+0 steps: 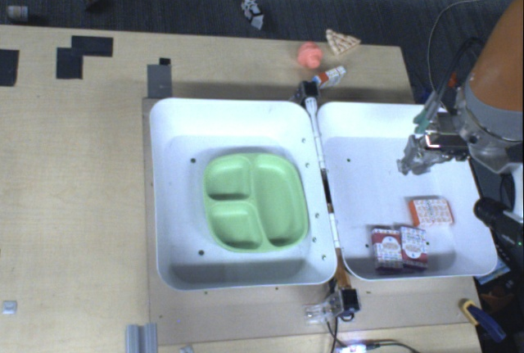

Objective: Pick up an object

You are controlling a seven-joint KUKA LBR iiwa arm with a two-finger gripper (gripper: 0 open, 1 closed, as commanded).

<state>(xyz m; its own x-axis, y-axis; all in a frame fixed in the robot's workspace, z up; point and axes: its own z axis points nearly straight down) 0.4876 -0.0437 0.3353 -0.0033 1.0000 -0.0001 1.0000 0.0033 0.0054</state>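
A green 3-compartment plate [254,201] lies in the left bin [172,179]. In the right bin [360,187], 2 dark red packets [400,248] sit touching near the front wall, an orange packet [431,211] just behind them; their print is unreadable. The gripper [412,160] hangs above the bin floor.

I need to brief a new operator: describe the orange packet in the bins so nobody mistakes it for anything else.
Start at the right-hand white bin, the one without the green divided plate. Look toward its near right corner, where three small packets lie close together. The orange packet is the pale orange one lying apart, farther back and to the right of the two dark red packets that sit side by side.
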